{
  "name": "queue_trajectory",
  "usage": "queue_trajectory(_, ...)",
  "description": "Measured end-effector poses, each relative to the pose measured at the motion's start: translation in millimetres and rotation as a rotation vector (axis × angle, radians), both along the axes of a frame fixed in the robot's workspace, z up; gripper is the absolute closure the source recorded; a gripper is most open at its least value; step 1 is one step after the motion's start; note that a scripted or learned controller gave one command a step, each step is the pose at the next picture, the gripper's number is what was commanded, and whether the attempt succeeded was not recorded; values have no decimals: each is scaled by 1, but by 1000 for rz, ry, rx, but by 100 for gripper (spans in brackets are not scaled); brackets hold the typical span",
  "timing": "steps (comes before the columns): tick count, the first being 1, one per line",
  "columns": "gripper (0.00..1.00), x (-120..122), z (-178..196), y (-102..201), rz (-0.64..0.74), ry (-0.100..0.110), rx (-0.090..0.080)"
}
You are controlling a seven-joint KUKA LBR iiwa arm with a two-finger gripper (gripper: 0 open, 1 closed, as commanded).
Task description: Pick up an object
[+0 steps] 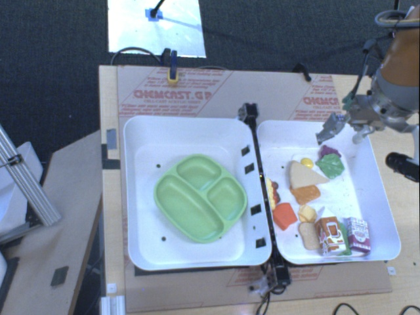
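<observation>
**End effector above the right bin's far edge, nothing held**

End effector (346,125) hovers over the right bin (380,195), fingers spread, nothing between them. Nearest target: green toy (332,165), just below it, beside the cream wedge (306,174). I'd descend straight, straddle the green toy alone, and stay off the bin wall. Clutter nearby risks a double grab.

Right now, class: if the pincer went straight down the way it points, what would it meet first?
Probably the white floor of the right bin, near its back edge beside the green toy; the pincer hangs above it, though depth is unclear.
</observation>
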State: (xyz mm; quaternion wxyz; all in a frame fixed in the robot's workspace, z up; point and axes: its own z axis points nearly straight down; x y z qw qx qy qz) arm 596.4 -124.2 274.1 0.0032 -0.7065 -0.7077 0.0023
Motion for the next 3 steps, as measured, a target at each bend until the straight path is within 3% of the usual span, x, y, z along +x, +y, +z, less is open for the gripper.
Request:
queue_trajectory(1, 0, 2, 5, 0, 2, -9, -1)
queue_trajectory(3, 0, 3, -113, -5, -1, -5, -1)
